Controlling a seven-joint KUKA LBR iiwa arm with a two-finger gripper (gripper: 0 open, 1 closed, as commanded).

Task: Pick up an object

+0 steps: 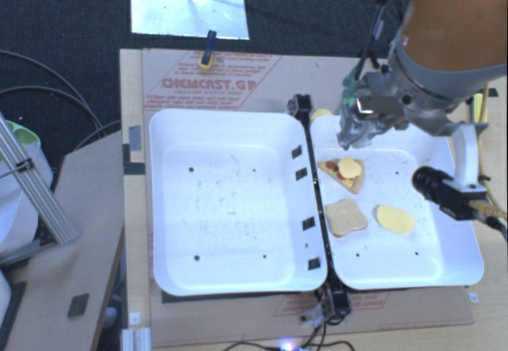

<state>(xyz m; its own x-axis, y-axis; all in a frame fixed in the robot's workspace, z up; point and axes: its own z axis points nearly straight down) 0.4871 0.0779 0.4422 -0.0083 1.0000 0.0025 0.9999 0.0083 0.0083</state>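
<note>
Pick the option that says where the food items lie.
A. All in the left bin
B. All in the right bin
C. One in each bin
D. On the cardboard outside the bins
B: the pizza slice, the bread slice and the yellow chip all lie in the right bin, below the gripper.

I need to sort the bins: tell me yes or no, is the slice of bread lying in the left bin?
No, the slice of bread lies in the right bin, beside the yellow chip.
</note>
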